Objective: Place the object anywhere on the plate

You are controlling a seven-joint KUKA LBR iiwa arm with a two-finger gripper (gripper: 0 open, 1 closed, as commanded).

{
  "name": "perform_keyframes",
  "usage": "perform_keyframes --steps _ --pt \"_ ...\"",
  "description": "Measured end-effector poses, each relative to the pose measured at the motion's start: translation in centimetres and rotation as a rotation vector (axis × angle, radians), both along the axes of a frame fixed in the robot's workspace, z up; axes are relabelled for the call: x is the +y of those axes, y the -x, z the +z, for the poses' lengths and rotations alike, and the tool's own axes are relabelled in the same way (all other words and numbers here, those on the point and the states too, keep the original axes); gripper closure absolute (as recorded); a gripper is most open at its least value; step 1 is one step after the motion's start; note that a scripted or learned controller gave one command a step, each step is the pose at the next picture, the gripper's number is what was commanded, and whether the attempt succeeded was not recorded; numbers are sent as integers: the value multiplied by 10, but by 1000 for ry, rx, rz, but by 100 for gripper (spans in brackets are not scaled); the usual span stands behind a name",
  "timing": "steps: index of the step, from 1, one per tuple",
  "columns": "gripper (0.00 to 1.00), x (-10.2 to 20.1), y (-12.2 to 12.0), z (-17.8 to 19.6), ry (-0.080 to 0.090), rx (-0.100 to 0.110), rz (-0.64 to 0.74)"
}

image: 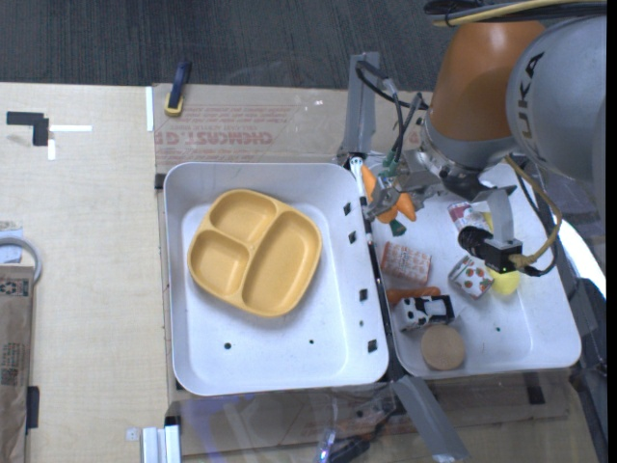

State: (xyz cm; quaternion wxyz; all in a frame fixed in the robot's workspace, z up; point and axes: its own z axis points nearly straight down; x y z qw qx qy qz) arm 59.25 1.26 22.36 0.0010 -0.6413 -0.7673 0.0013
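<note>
Pale wooden bench (77,287) (dark floor (193,17) beyond)

Yellow divided plate (254,251) in left bin (193,355); arm (501,75) over cluttered right bin (540,345).

The arm (525,75) is cut off by the top and right edges and covers the right bin's (540,340) upper portion. Gripper (390,196) finger position is indiscernible amid cables. An orange item (400,208) beneath it is partly hidden, identity unclear.
</note>
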Motion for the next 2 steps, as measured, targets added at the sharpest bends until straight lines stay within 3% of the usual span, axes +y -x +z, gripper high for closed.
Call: perform_keyframes --steps 1,2 --pt "100 91 21 -56 0 2 254" --pt "0 91 21 -56 0 1 254"
